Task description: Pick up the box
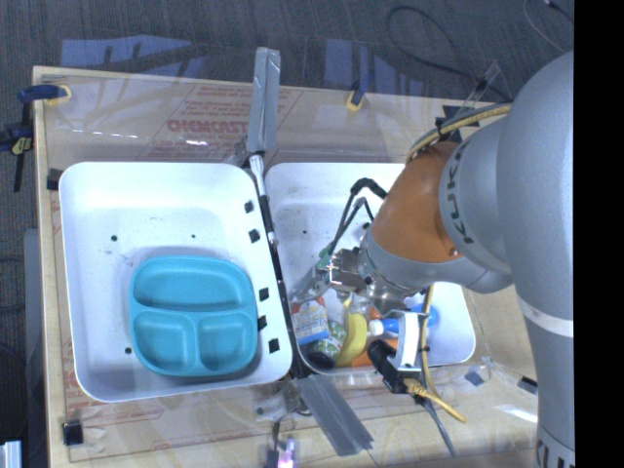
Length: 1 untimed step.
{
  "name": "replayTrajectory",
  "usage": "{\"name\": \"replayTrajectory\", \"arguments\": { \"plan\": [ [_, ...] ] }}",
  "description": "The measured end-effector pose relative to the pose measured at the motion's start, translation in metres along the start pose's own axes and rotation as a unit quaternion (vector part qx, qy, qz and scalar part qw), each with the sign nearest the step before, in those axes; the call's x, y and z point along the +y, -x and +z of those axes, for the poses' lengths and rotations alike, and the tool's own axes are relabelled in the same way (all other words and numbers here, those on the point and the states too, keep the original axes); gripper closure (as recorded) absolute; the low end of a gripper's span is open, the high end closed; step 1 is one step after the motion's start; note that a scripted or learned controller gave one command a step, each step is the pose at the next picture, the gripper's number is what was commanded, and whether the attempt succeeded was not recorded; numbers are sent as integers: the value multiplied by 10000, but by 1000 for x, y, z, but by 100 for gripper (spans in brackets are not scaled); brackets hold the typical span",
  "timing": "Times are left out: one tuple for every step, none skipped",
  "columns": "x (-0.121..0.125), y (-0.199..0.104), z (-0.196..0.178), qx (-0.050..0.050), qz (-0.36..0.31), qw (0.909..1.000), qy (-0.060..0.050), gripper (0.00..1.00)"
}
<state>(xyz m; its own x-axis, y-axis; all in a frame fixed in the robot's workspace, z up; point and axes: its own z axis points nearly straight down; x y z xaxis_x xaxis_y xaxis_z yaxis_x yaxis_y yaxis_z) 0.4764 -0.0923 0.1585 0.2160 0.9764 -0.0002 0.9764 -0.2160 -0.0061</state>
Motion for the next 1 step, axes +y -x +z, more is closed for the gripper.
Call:
{"name": "replayTrajectory", "arguments": {
  "plan": [
    [6,8,34,-29,-546,9984,114,0]
  ]
}}
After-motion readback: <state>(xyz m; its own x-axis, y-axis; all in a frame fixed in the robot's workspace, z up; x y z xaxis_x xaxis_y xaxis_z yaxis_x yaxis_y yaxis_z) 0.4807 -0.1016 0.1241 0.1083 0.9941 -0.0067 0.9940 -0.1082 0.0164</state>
